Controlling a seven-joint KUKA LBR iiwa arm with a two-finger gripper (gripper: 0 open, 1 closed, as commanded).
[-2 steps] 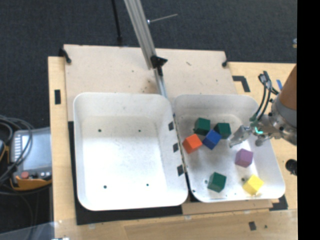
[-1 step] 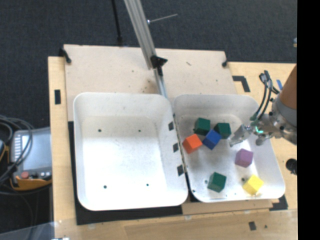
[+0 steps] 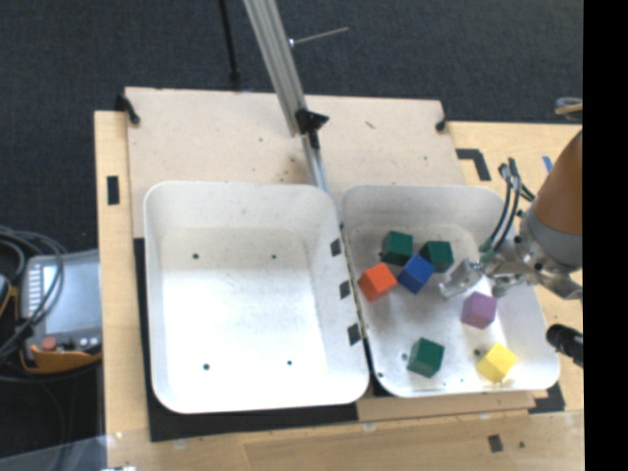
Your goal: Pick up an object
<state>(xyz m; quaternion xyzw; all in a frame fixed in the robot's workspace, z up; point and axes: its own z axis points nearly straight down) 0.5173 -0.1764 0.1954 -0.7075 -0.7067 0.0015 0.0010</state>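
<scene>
Right bin (image 3: 392, 209): gripper (image 3: 461, 281), jaw state cannot tell, just at 11 o'clock of purple block (image 3: 479, 309); blue block (image 3: 415, 272) at its 9 o'clock.

Single fixed camera above bench (image 3: 275, 130), looking down aslant on both bins (image 3: 162, 263).
</scene>
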